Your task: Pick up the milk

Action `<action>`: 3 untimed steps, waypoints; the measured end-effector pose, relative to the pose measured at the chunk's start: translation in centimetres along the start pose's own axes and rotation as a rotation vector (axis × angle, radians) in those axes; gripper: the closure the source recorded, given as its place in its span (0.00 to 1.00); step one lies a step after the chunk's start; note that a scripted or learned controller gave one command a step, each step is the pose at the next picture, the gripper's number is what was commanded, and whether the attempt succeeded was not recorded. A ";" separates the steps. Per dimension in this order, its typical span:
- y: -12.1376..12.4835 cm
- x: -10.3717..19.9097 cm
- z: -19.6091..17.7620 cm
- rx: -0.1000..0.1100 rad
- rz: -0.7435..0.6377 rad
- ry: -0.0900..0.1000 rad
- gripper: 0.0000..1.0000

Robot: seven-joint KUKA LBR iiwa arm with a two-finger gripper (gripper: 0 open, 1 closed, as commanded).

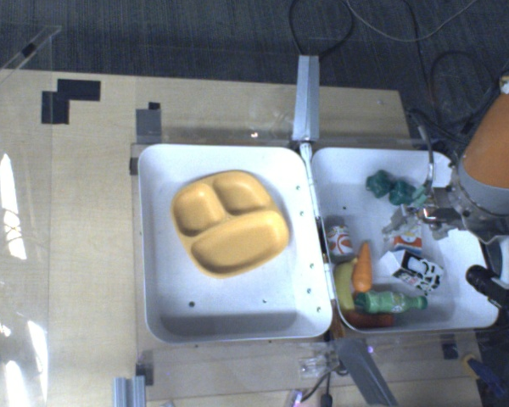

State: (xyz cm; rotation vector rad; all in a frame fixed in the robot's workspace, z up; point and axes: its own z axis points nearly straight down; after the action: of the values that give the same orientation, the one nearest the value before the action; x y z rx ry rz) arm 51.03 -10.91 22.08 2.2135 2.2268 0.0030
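Note:
The milk is a small white carton with black patches, lying on its side in the right bin, right of the middle. My gripper hangs just above and behind the carton, at the end of the grey arm with its orange band reaching in from the right. Nothing can be made out in the gripper's grasp; the carton rests on the bin floor.
A carrot, a banana, a green bottle and a red item crowd the right bin's front left. A teal object lies at its back, a small can by the divider. A yellow sectioned tray sits in the left bin.

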 end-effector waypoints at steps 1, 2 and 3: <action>-1.1 1.6 -3.7 -0.003 0.234 0.000 0.00; -2.3 -3.6 5.2 0.001 0.126 0.000 0.00; -2.2 -5.2 11.8 -0.006 -0.034 -0.002 0.00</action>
State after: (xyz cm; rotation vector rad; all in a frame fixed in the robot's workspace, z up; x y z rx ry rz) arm 48.93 -16.14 10.31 2.1707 2.2603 0.0068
